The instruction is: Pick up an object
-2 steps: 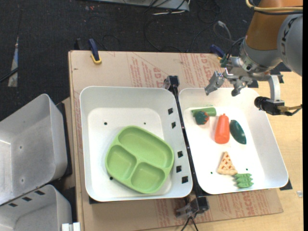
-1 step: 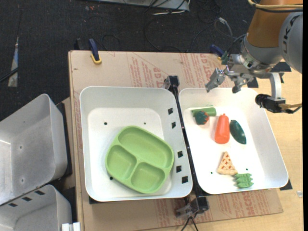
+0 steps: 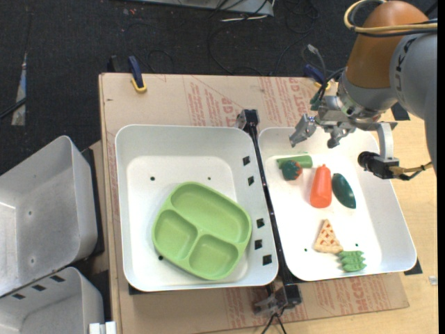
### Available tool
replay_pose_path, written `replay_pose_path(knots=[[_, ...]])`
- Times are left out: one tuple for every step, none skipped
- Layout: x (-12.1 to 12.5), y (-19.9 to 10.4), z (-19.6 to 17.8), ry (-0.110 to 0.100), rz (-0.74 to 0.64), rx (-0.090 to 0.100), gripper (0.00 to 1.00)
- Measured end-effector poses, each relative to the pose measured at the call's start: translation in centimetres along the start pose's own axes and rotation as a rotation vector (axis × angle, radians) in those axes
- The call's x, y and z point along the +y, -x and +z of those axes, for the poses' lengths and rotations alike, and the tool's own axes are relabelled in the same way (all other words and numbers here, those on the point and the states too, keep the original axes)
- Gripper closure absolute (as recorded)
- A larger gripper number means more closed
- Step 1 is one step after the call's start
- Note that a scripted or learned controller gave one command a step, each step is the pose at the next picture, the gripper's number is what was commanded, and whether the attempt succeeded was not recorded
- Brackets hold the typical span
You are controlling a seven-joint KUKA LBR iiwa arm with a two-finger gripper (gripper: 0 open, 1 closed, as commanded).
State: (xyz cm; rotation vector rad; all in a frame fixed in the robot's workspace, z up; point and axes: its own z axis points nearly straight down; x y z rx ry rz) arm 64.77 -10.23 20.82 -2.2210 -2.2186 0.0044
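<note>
The right bin (image 3: 389, 207) holds several toy foods. A green and red piece (image 3: 295, 166) lies near its far left. An orange carrot-like piece (image 3: 320, 186) sits in the middle, with a dark green pod (image 3: 343, 190) just to its right. A pizza slice (image 3: 327, 237) and a small green leafy piece (image 3: 352, 260) lie near the front. My gripper (image 3: 317, 133) hangs above the bin's far edge, behind the green and red piece. It is open, with nothing between its fingers.
The left bin (image 3: 139, 152) holds a light green divided tray (image 3: 201, 229). Black clips line the wall between the two bins (image 3: 263, 207). A spare white bin (image 3: 38, 207) stands off the bench at the left. A blue clamp (image 3: 137, 75) grips the board's far edge.
</note>
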Motion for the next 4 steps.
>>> replay_pose_path(knots=[[-0.1,-0.9,6.0,-0.002,-0.003,0.001,0.0],[-0.2,-1.0,11.5,-0.001,-0.001,0.0,0.0],[0.2,-0.9,9.8,0.01,0.0,-0.002,1.0],[0.7,-0.6,5.3,0.009,-0.001,0.0,1.0]])
